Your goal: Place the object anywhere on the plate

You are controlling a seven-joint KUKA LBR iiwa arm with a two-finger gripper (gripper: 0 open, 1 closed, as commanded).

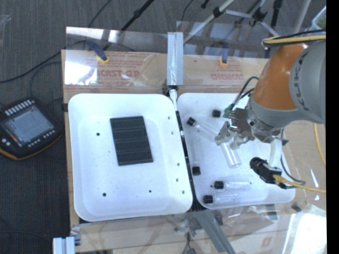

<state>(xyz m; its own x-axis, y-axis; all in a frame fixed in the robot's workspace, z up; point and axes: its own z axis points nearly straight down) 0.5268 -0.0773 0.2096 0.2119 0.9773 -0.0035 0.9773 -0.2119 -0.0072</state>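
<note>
The plate [131,140] is a dark ribbed rectangle lying flat in the middle of the left white bin [90,194]. My gripper [230,136] hangs over the middle of the right bin [280,196], under the grey and orange wrist. A clear vial [231,155] lies tilted directly below the gripper, its upper end touching or hidden by the gripper's tip. Whether the vial is gripped or resting on the bin floor is unclear.
Several other clear vials with black caps lie in the right bin: one near the back left [195,125], one along the left wall [194,155], two at the front [233,184] [220,198]. A loose black cap [216,113] sits at the back. A black cable fitting [260,167] hangs off the wrist.
</note>
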